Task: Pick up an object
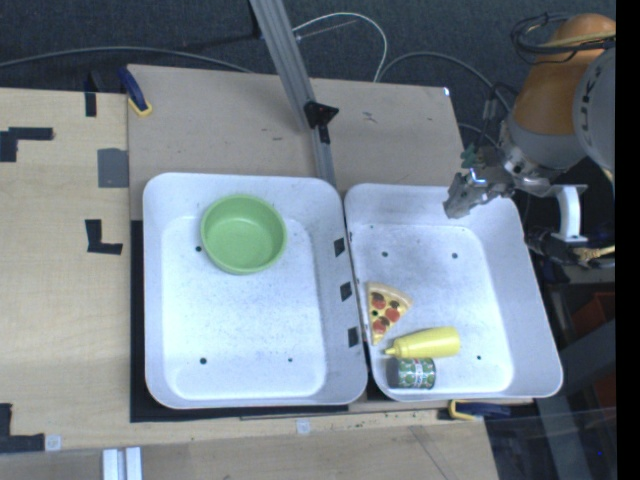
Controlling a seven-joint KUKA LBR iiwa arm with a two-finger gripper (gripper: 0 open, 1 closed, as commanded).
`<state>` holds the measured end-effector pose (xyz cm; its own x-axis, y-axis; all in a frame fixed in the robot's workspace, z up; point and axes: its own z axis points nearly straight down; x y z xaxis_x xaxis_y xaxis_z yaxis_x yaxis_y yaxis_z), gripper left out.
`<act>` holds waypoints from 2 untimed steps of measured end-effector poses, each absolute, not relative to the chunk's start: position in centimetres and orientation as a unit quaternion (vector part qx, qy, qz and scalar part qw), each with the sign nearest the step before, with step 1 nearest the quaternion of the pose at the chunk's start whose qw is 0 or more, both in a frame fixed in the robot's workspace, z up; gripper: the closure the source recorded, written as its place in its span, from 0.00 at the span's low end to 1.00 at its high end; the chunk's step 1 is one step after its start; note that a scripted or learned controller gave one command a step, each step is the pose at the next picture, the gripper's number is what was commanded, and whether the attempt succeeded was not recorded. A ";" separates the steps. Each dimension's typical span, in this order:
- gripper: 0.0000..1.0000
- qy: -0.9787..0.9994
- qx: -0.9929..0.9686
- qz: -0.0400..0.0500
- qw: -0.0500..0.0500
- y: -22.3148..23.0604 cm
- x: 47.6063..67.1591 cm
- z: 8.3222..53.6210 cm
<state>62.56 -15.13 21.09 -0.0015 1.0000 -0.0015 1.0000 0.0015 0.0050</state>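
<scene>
Down at the near edge of the right bin [520, 298] sits a small green can [411, 373], touching a glossy yellow mustard bottle [425, 343] that lies on its side, long axis running left to right. Just beside them, a flat toy pizza slice [384, 311] points toward the bottle. Up at the bin's far right corner hovers the gripper [462, 200], well apart from that cluster; whether it's open, I cannot tell. Over in the left bin [170, 368], a smooth green bowl [243, 233].
</scene>
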 end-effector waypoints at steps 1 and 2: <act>1.00 0.708 0.706 0.001 0.002 -15.1 62.7 26.4; 1.00 0.709 0.705 0.000 -0.001 -9.8 61.5 26.7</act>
<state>61.48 -9.77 26.75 -0.0058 1.0000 0.0011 1.0000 0.0058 -0.0016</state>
